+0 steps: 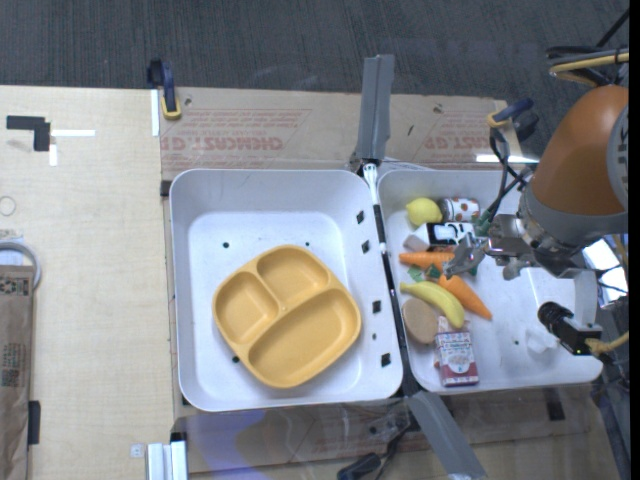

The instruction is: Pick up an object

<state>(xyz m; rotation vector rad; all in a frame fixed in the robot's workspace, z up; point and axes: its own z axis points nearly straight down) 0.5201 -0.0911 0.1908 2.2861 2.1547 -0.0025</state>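
Nearest the camera, at the bottom edge, dark clamps and cables under the bench were cut off and hard to read. Left edge: a brown paper item (14, 353), only partly in frame.

Left bin (190, 298) held a yellow divided plate (288, 314), three compartments, sitting tilted toward the bin's lower middle. A few small dark dots on the bin floor, too small to identify.

Right bin (520, 373) held the clutter. Front: a small red-and-white carton (456, 357) lying flat, label unreadable. Just behind it and touching, a tan rounded piece (420, 320), partly under the banana (436, 301). Banana was yellow, curved, lying diagonally. Beside it an orange carrot (468, 297), pointed end toward lower right, its upper end hidden under the gripper (466, 258). A second orange carrot-like piece (424, 260) with a green tip lay left of the gripper. Small greyish bit (415, 242) above it, unclear what. Farther back: a black-and-white object (450, 233) partly covered by the tool, a yellow lemon (423, 211), and a small can (462, 209) with a red-white label, touching or nearly so.

Gripper sat low over the carrots, metal and blurry; whether it was spread or clamped couldn't be told, and nothing was clearly seen between its tips. The arm's orange band (590, 153) hid the bin's far right corner. Black fitting (565, 330) at right, cut off.

Beyond the bins: cardboard sheet (300, 128) with reversed red print, grey post (375, 108) between the bins.
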